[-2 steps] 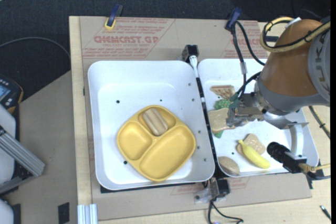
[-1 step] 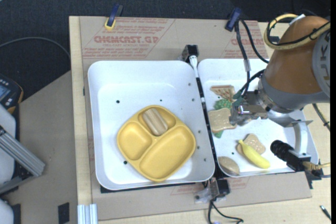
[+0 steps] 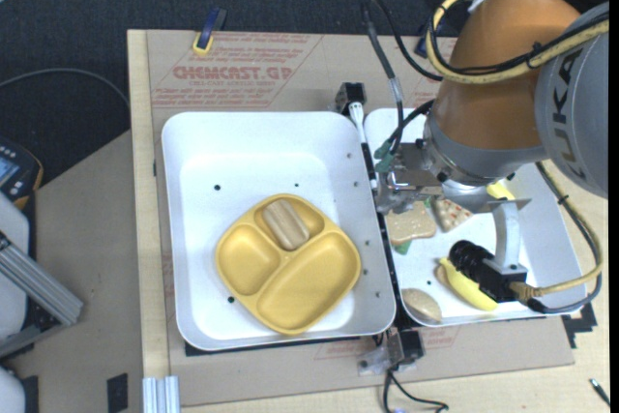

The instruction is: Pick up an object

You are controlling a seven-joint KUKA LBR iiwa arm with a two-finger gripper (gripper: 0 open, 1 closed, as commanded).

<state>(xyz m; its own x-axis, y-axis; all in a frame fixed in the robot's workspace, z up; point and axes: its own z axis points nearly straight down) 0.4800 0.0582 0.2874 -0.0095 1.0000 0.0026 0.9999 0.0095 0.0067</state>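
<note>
My gripper (image 3: pixel 398 191) hangs low over the near-left part of the right bin (image 3: pixel 553 237), close to the wall between the two bins. Just below it lies a tan toast slice (image 3: pixel 412 227), and a speckled cracker-like piece (image 3: pixel 451 213) sits right of that. A yellow banana (image 3: pixel 464 287) and a pale oval roll (image 3: pixel 422 305) lie toward the bin's front. The arm's wide orange and grey body hides the back of this bin. No object shows between the gripper's tips.
The left bin (image 3: pixel 208 169) holds a yellow divided plate (image 3: pixel 290 278) with a brown bread roll (image 3: pixel 286 223) in its top compartment. A small green scrap (image 3: pixel 401 247) lies by the toast. Cables run along the divider.
</note>
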